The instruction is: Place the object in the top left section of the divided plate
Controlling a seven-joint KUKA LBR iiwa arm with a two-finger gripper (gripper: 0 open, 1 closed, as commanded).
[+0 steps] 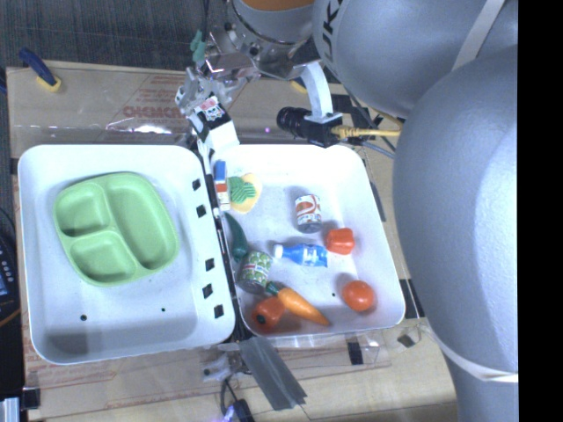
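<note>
We find the gripper (204, 95) above the far end of the ridge between the two bins, and we cannot tell its state — nothing visibly hangs from it. The likely object, a yellow toy (244, 192), lies in the right bin (374, 227) just below the gripper in the picture, near the shared wall. The green divided plate (116, 227) sits in the left bin (35, 262) — its top left section (84, 207) lies down and left of the gripper, across that wall.

Open white floor is seen around the green divided plate (114, 227) in the left bin (53, 323). The right bin (374, 200) is crowded with small toys, with narrow gaps between them.
</note>
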